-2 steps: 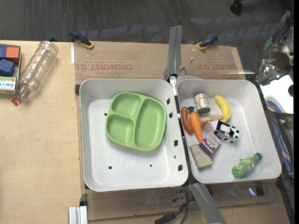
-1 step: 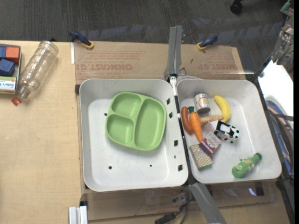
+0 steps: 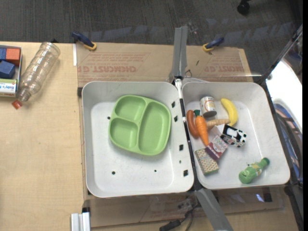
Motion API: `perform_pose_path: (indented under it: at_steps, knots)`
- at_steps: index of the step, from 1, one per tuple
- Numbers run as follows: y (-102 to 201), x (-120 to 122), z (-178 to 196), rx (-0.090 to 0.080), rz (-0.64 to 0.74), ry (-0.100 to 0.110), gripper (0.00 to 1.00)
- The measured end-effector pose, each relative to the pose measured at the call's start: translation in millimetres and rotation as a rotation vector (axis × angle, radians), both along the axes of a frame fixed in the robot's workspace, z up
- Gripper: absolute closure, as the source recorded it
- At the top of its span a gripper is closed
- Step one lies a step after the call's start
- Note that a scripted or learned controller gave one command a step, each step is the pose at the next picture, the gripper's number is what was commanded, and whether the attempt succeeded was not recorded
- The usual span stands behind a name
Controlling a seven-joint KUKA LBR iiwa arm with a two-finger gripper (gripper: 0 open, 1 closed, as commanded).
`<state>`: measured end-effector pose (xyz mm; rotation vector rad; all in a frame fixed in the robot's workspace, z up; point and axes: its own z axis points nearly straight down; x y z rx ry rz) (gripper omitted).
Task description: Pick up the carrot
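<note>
Two white bins sit side by side, the right bin [image 3: 260,91] holding the carrot [image 3: 201,129] at its nine o'clock edge, touching a red pepper [image 3: 191,123], the banana [image 3: 230,110] at twelve; gripper state cannot be told.
</note>
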<state>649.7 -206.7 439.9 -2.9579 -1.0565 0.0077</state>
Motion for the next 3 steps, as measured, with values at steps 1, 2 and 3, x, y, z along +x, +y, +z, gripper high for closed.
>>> perform_pose_path:
  at_steps: [1,2,3]
  knots:
    - [75.9,-13.6,0.5,0.001,0.114,0.000,1.00]
    - [113.9,-82.3,0.9,0.002,0.362,0.000,1.00]
    - [163.1,-89.4,0.8,0.002,0.445,0.000,1.00]
